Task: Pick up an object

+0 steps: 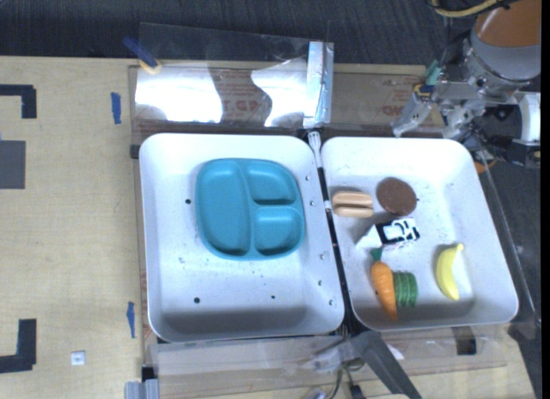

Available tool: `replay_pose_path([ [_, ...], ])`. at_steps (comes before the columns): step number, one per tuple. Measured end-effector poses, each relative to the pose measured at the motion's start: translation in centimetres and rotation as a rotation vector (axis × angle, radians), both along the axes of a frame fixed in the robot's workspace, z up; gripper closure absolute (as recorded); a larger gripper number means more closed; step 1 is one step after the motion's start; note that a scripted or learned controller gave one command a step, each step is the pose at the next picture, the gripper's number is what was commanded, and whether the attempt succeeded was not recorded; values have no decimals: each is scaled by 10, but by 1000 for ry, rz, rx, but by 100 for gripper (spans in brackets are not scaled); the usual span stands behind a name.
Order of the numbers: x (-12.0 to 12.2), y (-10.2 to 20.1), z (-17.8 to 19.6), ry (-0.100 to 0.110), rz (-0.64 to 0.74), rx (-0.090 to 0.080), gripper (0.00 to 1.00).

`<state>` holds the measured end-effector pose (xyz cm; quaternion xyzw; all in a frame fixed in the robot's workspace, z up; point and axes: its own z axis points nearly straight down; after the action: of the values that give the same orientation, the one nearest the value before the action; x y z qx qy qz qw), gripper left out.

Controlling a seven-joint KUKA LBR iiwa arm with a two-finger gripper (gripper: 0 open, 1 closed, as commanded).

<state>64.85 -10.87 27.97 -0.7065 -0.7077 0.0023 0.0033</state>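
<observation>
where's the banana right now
The banana lies in the right bin, near its front right corner, to the right of the carrot and apart from it.

1 fixed camera looks steeply down, seemingly from the front, over both bins.

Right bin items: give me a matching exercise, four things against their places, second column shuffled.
Things:
1. banana
2. hot dog
3. carrot
4. brown disc

Places:
A. left part of the right bin, close to the divider, beside the brown disc
B. near the front edge, touching a green item
C. towards the right wall, front half
D. just above the black-and-white tag

Pairs: 1-C, 2-A, 3-B, 4-D
</observation>
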Motion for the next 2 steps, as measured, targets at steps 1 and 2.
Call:
replay_pose_path([
  [1, -38, 0, -167, 10, -10, 1, 0],
  [2, -62, -15, -186, -28, 67, 1, 0],
])
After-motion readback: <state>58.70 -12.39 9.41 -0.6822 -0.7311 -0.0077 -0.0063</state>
